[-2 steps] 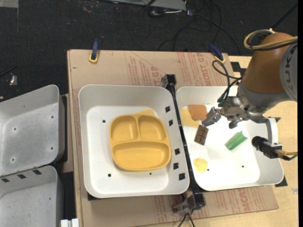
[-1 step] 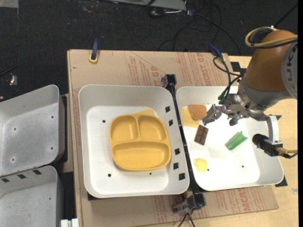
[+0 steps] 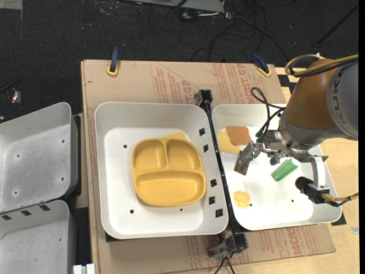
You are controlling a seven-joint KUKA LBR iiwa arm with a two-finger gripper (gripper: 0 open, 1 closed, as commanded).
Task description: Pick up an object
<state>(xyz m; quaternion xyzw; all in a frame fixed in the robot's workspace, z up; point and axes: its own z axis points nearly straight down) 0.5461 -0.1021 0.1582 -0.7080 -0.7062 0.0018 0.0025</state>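
My gripper (image 3: 246, 160) hangs over the left part of the right bin (image 3: 274, 218), reaching in from the right. An orange block (image 3: 238, 135) lies just behind it, resting on a pale yellow piece (image 3: 227, 145). To the gripper's right lies a green block (image 3: 284, 169), partly under the wrist. A small yellow object (image 3: 242, 198) sits on the bin floor in front of the gripper. Nothing is visibly held.
The left bin (image 3: 114, 210) holds a yellow divided tray (image 3: 169, 172). A black divider with clips (image 3: 214, 153) runs between the two bins. Grey metal panels (image 3: 34, 153) stand to the left of the bench.
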